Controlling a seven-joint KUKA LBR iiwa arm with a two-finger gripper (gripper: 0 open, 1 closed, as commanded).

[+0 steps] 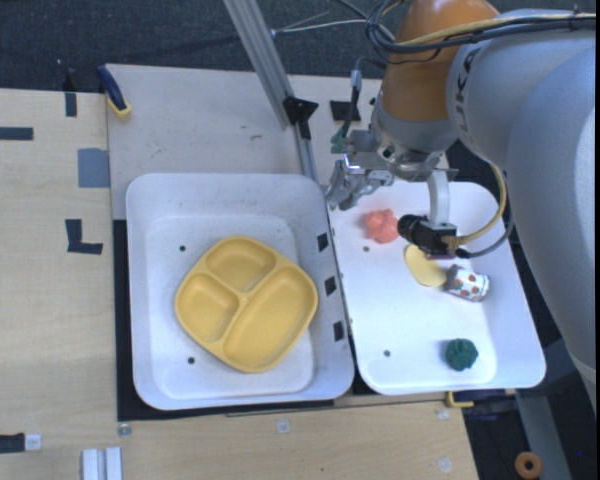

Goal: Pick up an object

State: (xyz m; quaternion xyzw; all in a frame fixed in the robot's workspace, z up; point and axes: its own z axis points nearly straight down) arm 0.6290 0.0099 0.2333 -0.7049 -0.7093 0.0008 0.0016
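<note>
Nearest the lens, my own grey arm (550, 168) is crowding the right side, orange band above the wrist. Left bin (145, 268) is holding a yellow divided plate (245, 303); right bin (500, 353) is carrying the small pieces. My gripper (348, 186) is hanging over the right bin's upper left corner; jaw spread I cannot tell. Closest candidate, a pink lump (381, 225), is lying just beside it, looking soft and light; I am judging a pinch across its middle safest. Yellow piece (424, 266), spotted white cup (469, 285) and green ball (461, 353) are sitting farther off.
</note>
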